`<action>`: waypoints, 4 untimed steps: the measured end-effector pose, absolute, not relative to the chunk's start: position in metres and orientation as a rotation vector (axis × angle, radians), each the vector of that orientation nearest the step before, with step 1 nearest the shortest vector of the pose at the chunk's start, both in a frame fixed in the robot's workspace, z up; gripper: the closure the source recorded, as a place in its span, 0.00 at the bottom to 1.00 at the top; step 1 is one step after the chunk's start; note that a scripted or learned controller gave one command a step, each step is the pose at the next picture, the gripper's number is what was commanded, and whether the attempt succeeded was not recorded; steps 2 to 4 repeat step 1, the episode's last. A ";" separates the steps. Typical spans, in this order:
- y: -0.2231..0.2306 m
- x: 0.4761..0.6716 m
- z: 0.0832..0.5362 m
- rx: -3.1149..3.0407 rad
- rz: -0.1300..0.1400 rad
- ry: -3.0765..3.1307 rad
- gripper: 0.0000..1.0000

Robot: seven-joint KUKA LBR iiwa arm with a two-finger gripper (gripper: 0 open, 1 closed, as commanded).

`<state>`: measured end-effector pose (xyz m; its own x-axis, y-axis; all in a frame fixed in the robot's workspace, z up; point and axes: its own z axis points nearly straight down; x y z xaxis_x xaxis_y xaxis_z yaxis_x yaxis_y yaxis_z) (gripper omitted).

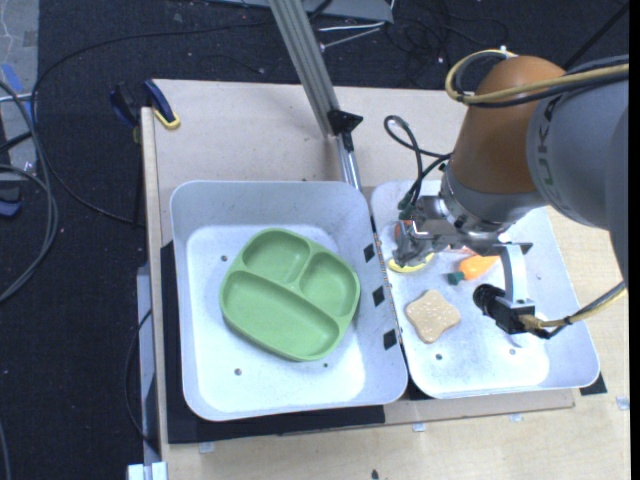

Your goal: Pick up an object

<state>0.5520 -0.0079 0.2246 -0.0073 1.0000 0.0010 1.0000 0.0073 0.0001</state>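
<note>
The easiest thing for you to pick is the slice of toast, lying flat in the right bin, toward its left side and clear of the other pieces. It looks like a toy piece: light, probably stiff foam or plastic, with a speckled face that should not be slippery. It is thin and lies low, so you would do best to close across its narrow width at the edges, coming straight down. A grip on the flat face alone will only push it along the bin floor.

Just up from it sit an orange piece and a small yellow piece, with a tiny green bit between toast and orange. These lie partly under the arm, and I think they are toy food too, though their shapes are hard to read here. They are crowded together and are poorer targets.

The gripper hangs low over the upper left of that bin, above the yellow piece, with the wrist covering most of it. You cannot tell from this view how far the jaws stand apart, or whether they have anything.

The left bin holds a green divided plate, light but wide, and awkward except at its rim. Both bins rest on the counter.
</note>
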 end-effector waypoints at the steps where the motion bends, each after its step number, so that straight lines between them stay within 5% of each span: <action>1: 0.051 0.574 0.228 -2.213 -0.005 -2.231 1.00; 4: 0.051 0.574 0.228 -2.213 -0.005 -2.231 1.00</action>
